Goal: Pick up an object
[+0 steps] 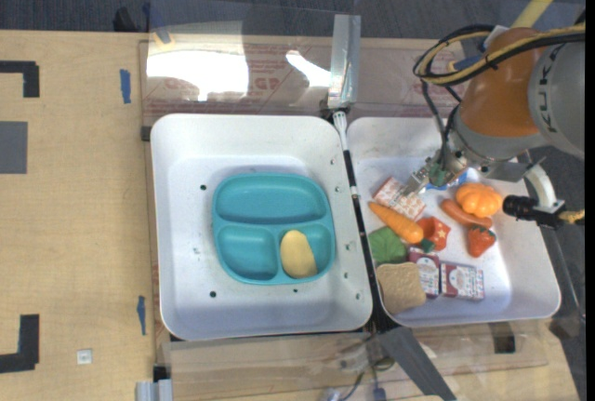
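Over the right-hand shallow white plastic bin (535, 292), near its back edge: the grey arm with the orange band (509, 92), reaching down from the right. Tool (437, 171) low over the bin's clutter, just above a small pink-and-white carton (400, 197); state of the tool impossible to tell from this slanted view, nothing seen clasped in it.

Just beside the tool, to its right: a round orange toy fruit (478, 200), touching a long orange piece (456, 213) below it. Further forward, a toy carrot (398, 221) lying slantwise, a red pepper-like piece (436, 233) at its lower end, a green leafy toy (387, 246) beneath. Small red piece (481, 241) apart to the right. Along the front wall, a brown slice of toy bread (402, 285) and two red-and-white cartons (450, 279) side by side.

Across the divider, inside the left white bin (177, 232): a teal compartment tray (270, 208), with a yellow potato-shaped toy (297, 253) resting in its lower right compartment.

Beneath both bins, the pale wooden bench (65, 232).
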You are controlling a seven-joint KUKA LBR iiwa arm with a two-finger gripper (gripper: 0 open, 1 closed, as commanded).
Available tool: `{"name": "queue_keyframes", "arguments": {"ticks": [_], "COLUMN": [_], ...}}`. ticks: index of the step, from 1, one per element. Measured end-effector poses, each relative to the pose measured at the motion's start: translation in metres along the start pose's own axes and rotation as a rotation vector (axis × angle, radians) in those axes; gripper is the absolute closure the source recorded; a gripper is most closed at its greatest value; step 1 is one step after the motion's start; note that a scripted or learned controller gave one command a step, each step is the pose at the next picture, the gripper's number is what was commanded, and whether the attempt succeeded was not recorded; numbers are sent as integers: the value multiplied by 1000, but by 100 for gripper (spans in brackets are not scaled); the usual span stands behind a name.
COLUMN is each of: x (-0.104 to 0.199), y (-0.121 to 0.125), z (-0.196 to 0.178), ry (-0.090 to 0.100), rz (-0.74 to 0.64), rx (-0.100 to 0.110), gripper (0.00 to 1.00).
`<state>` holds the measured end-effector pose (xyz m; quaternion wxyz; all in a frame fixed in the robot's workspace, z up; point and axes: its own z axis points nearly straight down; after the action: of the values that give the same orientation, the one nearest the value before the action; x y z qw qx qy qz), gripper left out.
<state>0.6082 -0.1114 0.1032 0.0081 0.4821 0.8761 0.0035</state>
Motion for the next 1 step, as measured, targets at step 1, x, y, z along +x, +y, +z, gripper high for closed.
{"name": "queue_keyframes", "arguments": {"ticks": [1], "x": [-1], "y": [-1], "z": [0], "ry": [-1], "rz": [1], "rx": [1], "gripper": [0]}}
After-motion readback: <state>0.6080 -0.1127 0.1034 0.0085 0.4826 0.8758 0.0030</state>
